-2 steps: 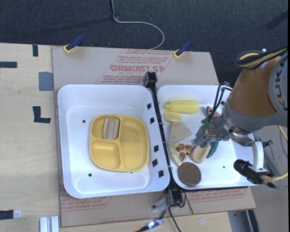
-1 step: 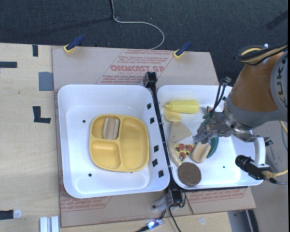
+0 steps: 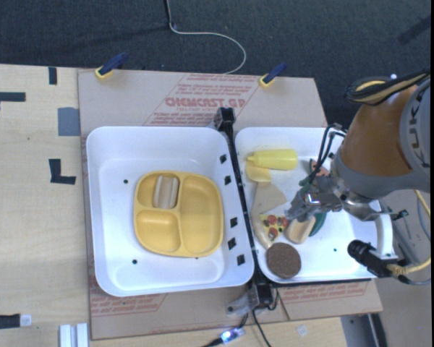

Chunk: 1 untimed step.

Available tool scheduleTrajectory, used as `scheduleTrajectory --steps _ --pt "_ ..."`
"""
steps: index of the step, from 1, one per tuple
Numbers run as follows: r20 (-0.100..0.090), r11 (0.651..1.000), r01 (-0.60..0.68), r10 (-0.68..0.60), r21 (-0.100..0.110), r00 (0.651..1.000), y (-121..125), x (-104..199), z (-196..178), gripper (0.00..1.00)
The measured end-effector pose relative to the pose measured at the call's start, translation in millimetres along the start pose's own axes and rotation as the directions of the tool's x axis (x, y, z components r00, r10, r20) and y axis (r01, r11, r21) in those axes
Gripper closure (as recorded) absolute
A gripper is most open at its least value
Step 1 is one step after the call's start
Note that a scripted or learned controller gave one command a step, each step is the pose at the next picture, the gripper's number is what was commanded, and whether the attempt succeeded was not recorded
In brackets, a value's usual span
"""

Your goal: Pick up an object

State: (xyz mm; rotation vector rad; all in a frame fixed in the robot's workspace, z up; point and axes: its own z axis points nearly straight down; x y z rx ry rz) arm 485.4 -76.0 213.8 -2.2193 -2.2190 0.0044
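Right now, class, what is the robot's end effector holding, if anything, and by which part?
It cannot be told. The end effector is low in the right white bin, over the pile of small food-like items, but no object shows between its tips.

The gripper (image 3: 309, 207) is low in the right bin (image 3: 347, 262), over a cluster of small items. A tan piece (image 3: 298, 230) lies directly below it, a patterned wedge (image 3: 273, 221) just to its left, and a brown disc (image 3: 283, 260) below-left. A yellow block (image 3: 269, 162) sits above-left. Well to the left, a yellow divided tray (image 3: 179, 214) occupies the left bin (image 3: 108, 194).
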Motion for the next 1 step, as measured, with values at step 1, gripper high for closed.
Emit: scheduleTrajectory --steps 1 --pt "0.000 1.000 0.001 -0.001 -0.004 1.000 -3.6 0.0 -19.6 1.00"
